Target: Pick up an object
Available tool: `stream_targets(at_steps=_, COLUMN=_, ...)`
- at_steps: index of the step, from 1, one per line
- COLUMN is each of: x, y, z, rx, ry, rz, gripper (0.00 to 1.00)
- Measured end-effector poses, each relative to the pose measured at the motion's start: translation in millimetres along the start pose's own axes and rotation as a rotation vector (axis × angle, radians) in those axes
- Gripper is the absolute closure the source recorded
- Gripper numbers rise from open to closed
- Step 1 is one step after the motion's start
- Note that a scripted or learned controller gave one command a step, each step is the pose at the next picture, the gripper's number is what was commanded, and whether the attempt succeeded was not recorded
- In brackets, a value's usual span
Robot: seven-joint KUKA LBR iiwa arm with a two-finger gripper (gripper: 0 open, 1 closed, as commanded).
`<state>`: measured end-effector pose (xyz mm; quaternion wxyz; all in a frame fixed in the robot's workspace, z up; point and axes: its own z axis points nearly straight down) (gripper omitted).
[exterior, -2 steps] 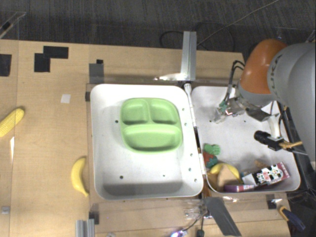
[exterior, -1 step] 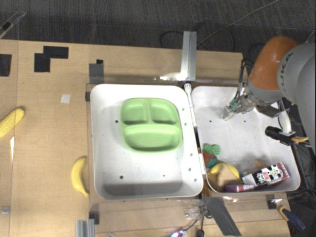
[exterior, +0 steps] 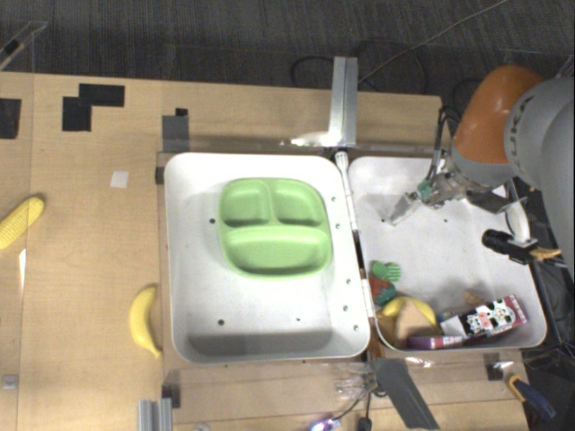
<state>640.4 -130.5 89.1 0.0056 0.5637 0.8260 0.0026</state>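
Observation:
My gripper [exterior: 415, 199] hangs over the upper middle of the right bin [exterior: 449, 259], below the arm's orange band [exterior: 490, 119]. Nothing shows in its grasp. Along the right bin's near edge lie a small green and red toy [exterior: 386, 275], a yellow rounded object [exterior: 409, 312], a purple item [exterior: 424, 339] and a pink, white and black patterned box [exterior: 487, 319]. These objects lie well below the gripper in the view, apart from it.
The left bin [exterior: 193, 330] holds a green divided plate [exterior: 271, 224]. A banana [exterior: 144, 320] and a yellow corn cob [exterior: 20, 223] lie on the wooden bench left of the bins. A metal post [exterior: 344, 101] stands behind the bins' divider.

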Motion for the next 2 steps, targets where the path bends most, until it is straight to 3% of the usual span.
stream_targets(at_steps=1, x=-59.4, y=8.9, z=2.0, rx=0.013, ry=0.023, rz=-0.061, gripper=0.0)
stream_targets(at_steps=2, x=0.5, y=33.2, z=2.1, rx=0.004, ry=0.003, rz=0.251, gripper=0.0)
